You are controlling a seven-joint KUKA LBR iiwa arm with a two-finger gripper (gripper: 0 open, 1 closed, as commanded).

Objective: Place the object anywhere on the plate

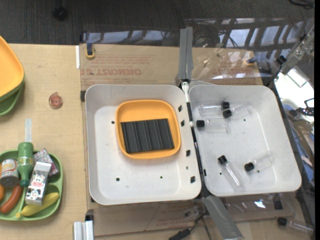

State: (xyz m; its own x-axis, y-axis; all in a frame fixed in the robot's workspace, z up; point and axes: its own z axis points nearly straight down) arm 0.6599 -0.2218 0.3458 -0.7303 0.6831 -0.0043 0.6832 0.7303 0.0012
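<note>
Two white bins [95,149] on a tan bench [50,74]; left bin holds an orange plate [148,107] bearing a dark grey ribbed insert [147,135], right bin [285,149] holds clear vials [228,170] with black caps [222,159]. Brown cardboard [125,66] with red lettering behind the bins. At left, a green tray [52,199] with a green bottle [25,165], a red sausage [11,200], a yellow banana [37,207] and a white carton [36,184] with black spots; also an orange dish [10,71] over a green one [9,103].

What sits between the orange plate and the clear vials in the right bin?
In the camera view, just the bins' adjoining rims separate the orange plate from the vials; otherwise bare white floor.
</note>
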